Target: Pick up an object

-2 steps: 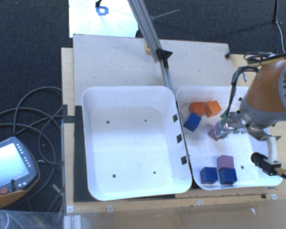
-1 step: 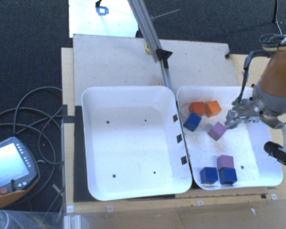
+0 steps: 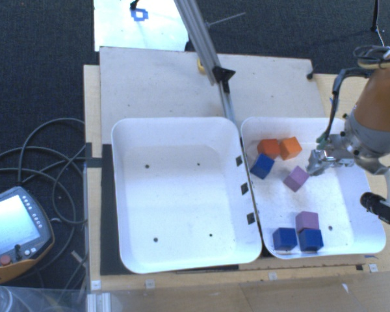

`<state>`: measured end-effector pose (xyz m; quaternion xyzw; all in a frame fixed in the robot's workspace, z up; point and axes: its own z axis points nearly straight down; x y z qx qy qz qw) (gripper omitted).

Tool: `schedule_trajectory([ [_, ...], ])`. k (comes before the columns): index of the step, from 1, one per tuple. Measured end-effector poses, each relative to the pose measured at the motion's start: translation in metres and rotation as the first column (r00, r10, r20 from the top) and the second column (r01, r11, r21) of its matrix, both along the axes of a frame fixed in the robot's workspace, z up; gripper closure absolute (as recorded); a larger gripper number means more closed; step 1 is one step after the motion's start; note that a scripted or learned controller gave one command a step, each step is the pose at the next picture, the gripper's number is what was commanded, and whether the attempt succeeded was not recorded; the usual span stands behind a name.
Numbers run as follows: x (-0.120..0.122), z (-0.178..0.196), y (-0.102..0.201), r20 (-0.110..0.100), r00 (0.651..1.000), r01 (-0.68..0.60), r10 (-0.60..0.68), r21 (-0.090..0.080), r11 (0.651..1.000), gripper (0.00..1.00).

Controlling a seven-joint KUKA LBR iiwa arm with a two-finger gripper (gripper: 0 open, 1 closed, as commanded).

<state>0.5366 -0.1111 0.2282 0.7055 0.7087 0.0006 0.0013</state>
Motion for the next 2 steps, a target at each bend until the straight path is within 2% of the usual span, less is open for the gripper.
schedule_trajectory([
  [1, -0.011, -0.005, 0.058, -0.002, 1.000, -0.006, 0.006, 0.003, 1.000, 1.00],
  [2, -0.010, -0.012, 0.110, -0.001, 1.000, -0.006, 0.006, 0.004, 1.000, 1.00],
])
